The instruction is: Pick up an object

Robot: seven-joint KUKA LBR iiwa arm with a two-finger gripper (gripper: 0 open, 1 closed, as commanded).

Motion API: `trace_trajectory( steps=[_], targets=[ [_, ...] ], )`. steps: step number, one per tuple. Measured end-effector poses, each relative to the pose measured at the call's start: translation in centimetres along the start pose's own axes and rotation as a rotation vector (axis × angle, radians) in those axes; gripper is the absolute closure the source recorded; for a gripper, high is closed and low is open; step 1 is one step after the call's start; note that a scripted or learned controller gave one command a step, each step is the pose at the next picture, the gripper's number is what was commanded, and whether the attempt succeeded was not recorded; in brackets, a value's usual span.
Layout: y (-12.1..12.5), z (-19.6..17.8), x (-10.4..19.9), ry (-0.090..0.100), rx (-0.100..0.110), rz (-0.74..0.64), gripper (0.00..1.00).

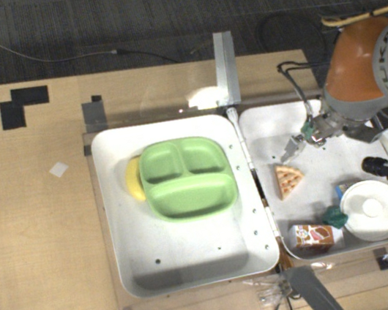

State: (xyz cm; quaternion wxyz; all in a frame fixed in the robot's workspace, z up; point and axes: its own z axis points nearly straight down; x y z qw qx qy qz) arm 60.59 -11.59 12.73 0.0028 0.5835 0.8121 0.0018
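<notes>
At the right of the frame, the grey arm with its orange band (357, 66) reaches in over the right-hand white bin (260, 128), and its gripper (301, 137) hangs above the upper middle of that bin's floor. The jaws stand narrowly apart with nothing between them; one thin finger (291, 147) points down and to the left. Just below the gripper, apart from it, a triangular waffle-patterned toy slice (288, 179) lies flat on the bin floor. Lower in the same bin, near the bottom rim, a small brown and white packet (314, 235) lies on its side, with a small teal object (336, 219) just beside its upper right corner. A round white lidded container (371, 210) sits in the lower right corner of this bin, touching or nearly touching the teal object. In the left-hand white bin (191, 262), a green divided plate (186, 176) with three compartments lies in the upper half, and a yellow object (134, 180) shows at its left edge, partly hidden under it. Both bins rest on a light wooden bench (38, 237).
</notes>
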Motion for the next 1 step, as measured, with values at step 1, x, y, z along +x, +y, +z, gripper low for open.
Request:
trace_trajectory(
  steps=[1],
  targets=[
    [-2.18, 3.04, 2.36, -0.008, -0.021, 0.023, 0.0]
  ],
)
